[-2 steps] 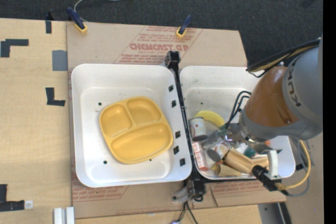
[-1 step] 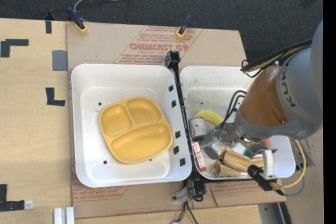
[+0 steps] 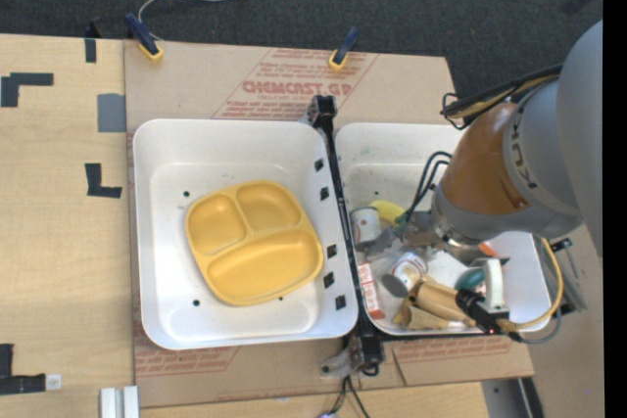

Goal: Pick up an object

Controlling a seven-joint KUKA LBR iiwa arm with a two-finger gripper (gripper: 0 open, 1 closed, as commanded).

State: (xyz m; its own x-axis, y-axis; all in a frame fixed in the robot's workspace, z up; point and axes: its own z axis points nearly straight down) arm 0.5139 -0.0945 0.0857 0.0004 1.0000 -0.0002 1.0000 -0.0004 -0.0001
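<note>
A: From the overhead camera, where's the arm?
B: The grey arm with the orange band (image 3: 482,166) hangs low over the right white bin (image 3: 392,144); whether its gripper (image 3: 443,245) has closed, I cannot tell.
A: And the objects?
B: A small clutter (image 3: 416,274) lies just beside it. A yellow divided plastic tray (image 3: 254,241) sits in the left white bin (image 3: 157,210).
</note>
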